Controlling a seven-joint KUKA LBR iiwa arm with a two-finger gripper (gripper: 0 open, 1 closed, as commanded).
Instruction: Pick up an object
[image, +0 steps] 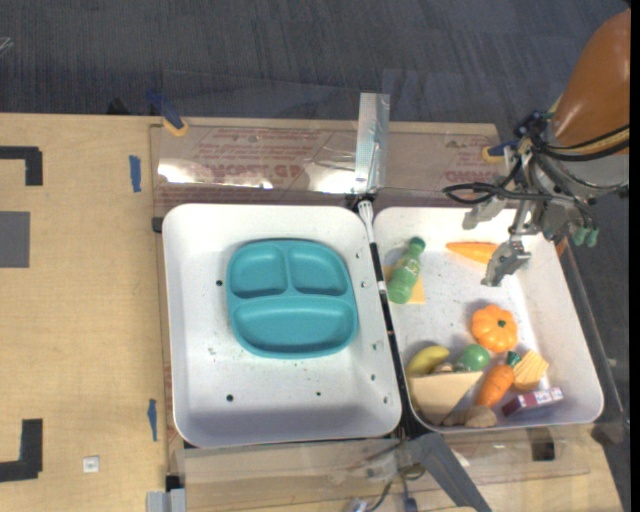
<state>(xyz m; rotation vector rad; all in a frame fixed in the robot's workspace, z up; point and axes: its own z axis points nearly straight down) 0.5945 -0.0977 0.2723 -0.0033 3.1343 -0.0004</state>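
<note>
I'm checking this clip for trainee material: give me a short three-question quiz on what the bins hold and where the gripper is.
1. True or false: the teal divided plate lies in the right bin.
2. Which item lies nearest the gripper? A. green bottle B. orange carrot-shaped piece C. small pumpkin
3. Fill in: most of the toy food is heaped at the right bin's ____ edge, nearest the camera.

Key: 1 false, it lies in the left bin; 2 B; 3 bottom.
</note>
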